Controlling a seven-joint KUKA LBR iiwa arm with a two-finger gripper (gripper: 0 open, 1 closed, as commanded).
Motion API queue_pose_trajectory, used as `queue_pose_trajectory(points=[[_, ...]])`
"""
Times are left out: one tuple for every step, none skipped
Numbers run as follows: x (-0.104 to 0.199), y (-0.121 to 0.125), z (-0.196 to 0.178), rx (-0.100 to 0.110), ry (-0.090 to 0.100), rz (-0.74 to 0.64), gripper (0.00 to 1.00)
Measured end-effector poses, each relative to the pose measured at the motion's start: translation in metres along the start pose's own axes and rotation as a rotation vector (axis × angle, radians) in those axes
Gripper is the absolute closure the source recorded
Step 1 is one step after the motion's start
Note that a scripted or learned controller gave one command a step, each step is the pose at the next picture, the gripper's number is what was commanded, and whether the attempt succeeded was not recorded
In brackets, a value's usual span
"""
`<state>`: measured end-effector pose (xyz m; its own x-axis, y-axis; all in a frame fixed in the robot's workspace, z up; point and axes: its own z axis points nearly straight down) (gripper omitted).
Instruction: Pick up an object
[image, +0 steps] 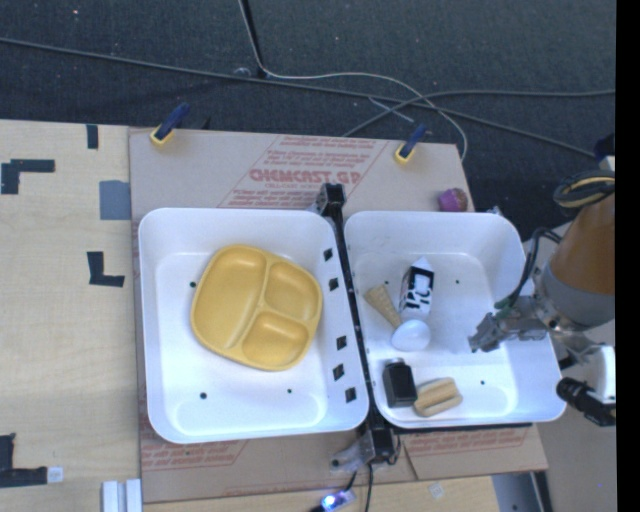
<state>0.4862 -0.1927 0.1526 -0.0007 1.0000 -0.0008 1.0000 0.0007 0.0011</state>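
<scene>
End effector (487, 334), finger state indeterminate, sits inside right white bin (500, 240); nearest candidate, white-and-black plastic bottle (417, 290) near bin centre, warrants a centred, vertical descent before closing

Desk (60, 300), pale wood with dark tape marks, carries a cardboard sheet (300, 170) clamped at its far edge by two yellow-blue clips (170, 124); on the sheet, left bin (155, 300) touches right bin (510, 240); purple object (452, 199) just beyond right bin.
</scene>
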Motion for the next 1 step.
queue_pose_trajectory(points=[[0.0006, 0.002, -0.0405, 0.0, 0.0, -0.001, 1.0]])
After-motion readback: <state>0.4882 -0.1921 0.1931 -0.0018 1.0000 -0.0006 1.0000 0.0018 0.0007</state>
